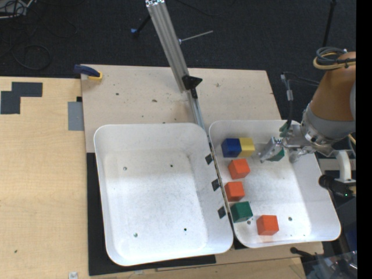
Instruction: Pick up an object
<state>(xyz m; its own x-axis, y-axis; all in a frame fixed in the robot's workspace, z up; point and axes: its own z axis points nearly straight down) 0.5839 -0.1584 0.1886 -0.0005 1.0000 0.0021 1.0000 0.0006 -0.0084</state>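
End effector (278,150) hanging over the upper part of the right bin (314,214), with a small green object (279,153) at its tip.

The green object sits right at the metal fingers, seemingly pinched between them, though the grip is small and blurred, so I cannot tell for certain. To its left, near the bin's left wall, lie a blue cube (231,147) touching a yellow cube (247,146); below them run two orange cubes (239,168) (235,190) and a green cube (241,211), with a third orange cube (267,224) nearer the front. The arm's grey body is cut off at the right.
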